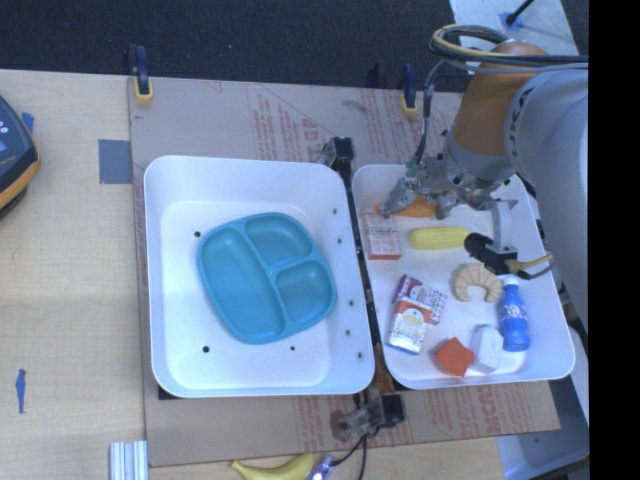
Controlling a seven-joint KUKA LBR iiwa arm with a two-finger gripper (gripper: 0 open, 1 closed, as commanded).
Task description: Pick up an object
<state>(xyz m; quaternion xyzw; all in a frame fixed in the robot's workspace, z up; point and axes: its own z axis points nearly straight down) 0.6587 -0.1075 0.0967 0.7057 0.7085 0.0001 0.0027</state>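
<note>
White bins: two side by side on the tabletop (70,298); left bin (160,268), right bin (520,373).
Left bin contents: one blue divided plate (266,276), lying flat near the middle.
Right bin contents: small clutter. There is an orange object (428,209) at the far end and a yellow corn cob (440,237) just nearer than it. A pale printed card (382,238) lies by the inner wall, and a croissant (477,283) sits next to a blue bottle (513,315). A red-and-white packet (415,298) is mid-bin, and a red block (453,356) is at the near end.
Arm: grey with an orange band (495,108), reaching in from the right over the far end of the right bin.
Hand: the hand (422,194) is low over the far end of the right bin, directly above or against the orange object.
Hand state: cannot tell how far open it is, because the wrist hardware crowds the view. I cannot tell either whether anything is in its hold.
Task object: the orange object is the likeliest target. It appears to rest on the bin floor under the hand.
Done so far: the approach looks made, with the hand down at an object.
Left to do: a confirmed hold and the lift. Nothing in the bin looks raised clear of the floor.
Risk: the card and corn cob lie close by and may get nudged.
</note>
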